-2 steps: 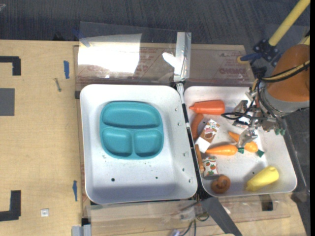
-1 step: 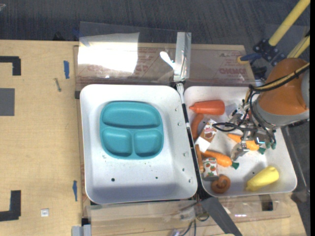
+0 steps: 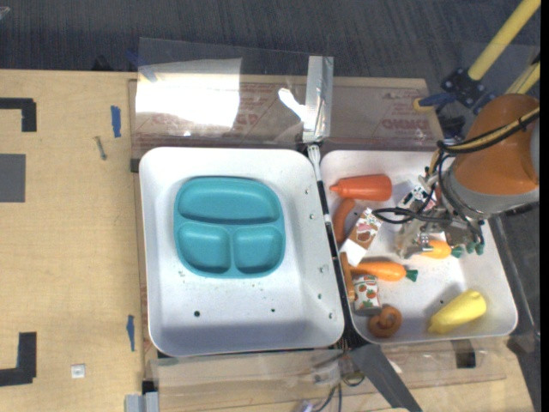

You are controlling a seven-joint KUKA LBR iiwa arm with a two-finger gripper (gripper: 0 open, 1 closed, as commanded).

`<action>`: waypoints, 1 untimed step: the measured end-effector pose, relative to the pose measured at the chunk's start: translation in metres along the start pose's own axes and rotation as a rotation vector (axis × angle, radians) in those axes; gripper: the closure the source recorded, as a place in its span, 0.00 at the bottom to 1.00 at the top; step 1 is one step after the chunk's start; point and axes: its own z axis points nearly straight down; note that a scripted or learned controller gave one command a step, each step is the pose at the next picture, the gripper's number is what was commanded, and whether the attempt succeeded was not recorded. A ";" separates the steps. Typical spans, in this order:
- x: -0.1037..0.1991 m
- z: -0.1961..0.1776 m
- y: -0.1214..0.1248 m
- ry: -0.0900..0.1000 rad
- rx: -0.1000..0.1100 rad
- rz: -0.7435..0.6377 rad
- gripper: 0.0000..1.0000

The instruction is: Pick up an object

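Observation:
The right bin (image 3: 497, 269) holds several toy foods. A red-orange piece (image 3: 364, 185) lies at its back and a darker red one (image 3: 342, 218) lies along its left wall. Two small printed cartons (image 3: 364, 230) (image 3: 367, 293) sit there too. An orange carrot (image 3: 383, 270) lies between them. A brown round piece (image 3: 386, 320) and a yellow fruit (image 3: 457, 311) rest near the front. My gripper (image 3: 419, 240) is low in the bin's middle, right beside a small orange piece with a green end (image 3: 439, 249). The arm's orange band (image 3: 502, 151) stands above it.
The left bin (image 3: 163, 316) carries a teal divided plate (image 3: 229, 225). A clear plastic sheet (image 3: 223, 101) and a metal strip (image 3: 317, 97) stand behind the bins. The wooden bench (image 3: 60, 256) extends to the left. A yellow pole (image 3: 506, 28) crosses the top right.

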 end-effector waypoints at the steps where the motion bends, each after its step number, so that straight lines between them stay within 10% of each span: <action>1: 0.000 0.001 0.000 0.001 0.000 0.000 0.00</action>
